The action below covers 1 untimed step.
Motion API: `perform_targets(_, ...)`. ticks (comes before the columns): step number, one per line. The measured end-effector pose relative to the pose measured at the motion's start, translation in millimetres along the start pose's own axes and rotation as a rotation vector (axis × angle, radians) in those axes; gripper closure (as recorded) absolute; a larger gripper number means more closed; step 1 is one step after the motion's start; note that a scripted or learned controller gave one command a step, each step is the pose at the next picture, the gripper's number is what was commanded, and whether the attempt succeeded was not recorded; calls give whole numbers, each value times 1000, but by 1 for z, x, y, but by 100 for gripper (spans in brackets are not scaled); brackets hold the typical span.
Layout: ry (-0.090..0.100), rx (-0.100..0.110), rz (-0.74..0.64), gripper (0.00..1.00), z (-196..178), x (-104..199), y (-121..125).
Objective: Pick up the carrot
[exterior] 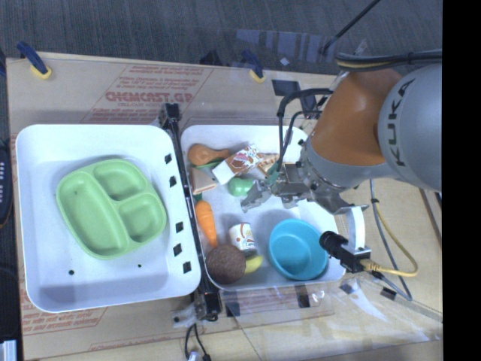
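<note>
Grey metal of the end effector (259, 194) is hovering over the right bin (319, 278) near the green ball (240, 186); whether it is wide or narrow I cannot tell. The carrot (207, 222) is lying toward eight o'clock from it, against the bin's left wall, its long axis running twelve to six.

The arm (383, 126) runs off the picture's right side and covers the far right corner of the right bin (218, 135). The gripper (259, 194) is a dark tangle of metal; whether it is open or closed cannot be told. It overlaps the right side of a small green object (239, 186). A yellow item (254, 263) is mostly hidden behind the brown ball (225, 264) and the blue bowl (298, 250). The packets (239, 164) at the far side overlap, their print too small to read.
</note>
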<state>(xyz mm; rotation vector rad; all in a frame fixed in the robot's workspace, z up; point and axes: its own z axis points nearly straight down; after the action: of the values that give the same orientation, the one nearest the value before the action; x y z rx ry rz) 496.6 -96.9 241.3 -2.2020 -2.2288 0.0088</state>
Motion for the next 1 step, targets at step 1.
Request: perform_targets(1,-2,6,49,0,52,57,35)
